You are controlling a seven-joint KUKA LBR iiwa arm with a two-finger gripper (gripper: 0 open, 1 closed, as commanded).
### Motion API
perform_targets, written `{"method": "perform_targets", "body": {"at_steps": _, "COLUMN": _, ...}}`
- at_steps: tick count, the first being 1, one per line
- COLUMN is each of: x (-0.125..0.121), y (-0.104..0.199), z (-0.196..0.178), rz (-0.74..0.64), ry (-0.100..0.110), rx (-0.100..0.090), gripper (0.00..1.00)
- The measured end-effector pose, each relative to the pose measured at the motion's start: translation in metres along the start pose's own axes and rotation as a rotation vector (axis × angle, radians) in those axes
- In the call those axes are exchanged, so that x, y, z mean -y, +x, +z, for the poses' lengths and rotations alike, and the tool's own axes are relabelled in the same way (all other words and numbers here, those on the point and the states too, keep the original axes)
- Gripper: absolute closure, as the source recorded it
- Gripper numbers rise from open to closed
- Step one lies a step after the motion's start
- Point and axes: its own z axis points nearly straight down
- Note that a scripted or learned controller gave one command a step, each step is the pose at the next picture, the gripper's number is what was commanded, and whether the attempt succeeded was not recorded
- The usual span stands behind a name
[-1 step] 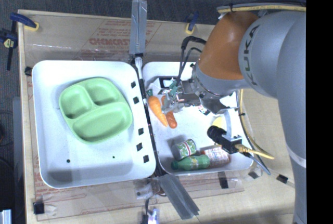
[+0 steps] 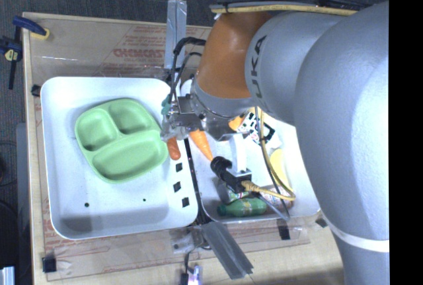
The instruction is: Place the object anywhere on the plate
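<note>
A green three-compartment plate (image 2: 120, 137) lies in the left bin (image 2: 79, 217). My gripper (image 2: 174, 126) hangs over the divider between the two bins, just off the plate's right edge. A small red-orange piece (image 2: 173, 149) shows directly below the gripper, by the plate's lower right rim; whether it is held is hidden. An orange carrot (image 2: 201, 144) lies slanted just right of it, at the left edge of the right bin.
The grey arm covers much of the right bin (image 2: 301, 207). Showing there are a dark green long object (image 2: 243, 208) at the front, a yellow piece (image 2: 278, 168), a black-and-white patterned item (image 2: 249, 123) and a small orange item (image 2: 236, 122).
</note>
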Motion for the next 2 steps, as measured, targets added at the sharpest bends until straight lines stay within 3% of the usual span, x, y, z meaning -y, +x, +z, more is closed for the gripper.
{"method": "perform_targets", "body": {"at_steps": 1, "x": 0.0, "y": -0.001, "z": 0.0, "rz": 0.001, "ry": 0.0, "rx": 0.0, "gripper": 0.0}}
{"method": "perform_targets", "body": {"at_steps": 2, "x": 0.008, "y": -0.041, "z": -0.029, "rz": -0.176, "ry": -0.003, "rx": 0.001, "gripper": 0.0}}
